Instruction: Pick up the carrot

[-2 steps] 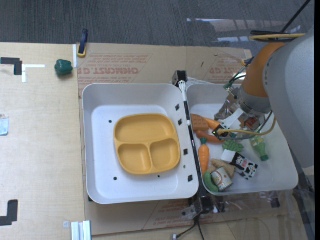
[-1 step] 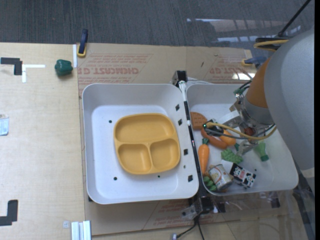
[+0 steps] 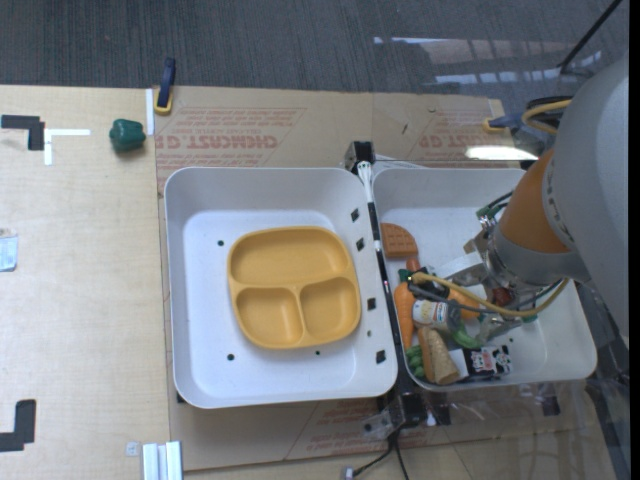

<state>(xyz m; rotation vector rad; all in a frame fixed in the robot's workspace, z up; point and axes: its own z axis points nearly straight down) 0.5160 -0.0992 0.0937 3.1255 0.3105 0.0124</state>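
Dark grey carpet-like floor is seen across the top of the frame. A pale wooden bench fills the left side, with brown cardboard laid under the bins.

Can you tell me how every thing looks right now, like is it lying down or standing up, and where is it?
yellow plate: flat in the left bin, its three sections bare.
carrot: lying by the right bin's left wall, part hidden.
brown bread piece: lying in the right bin.
gripper: low over the pile of food.
green thing: sitting on the bench outside the bins.
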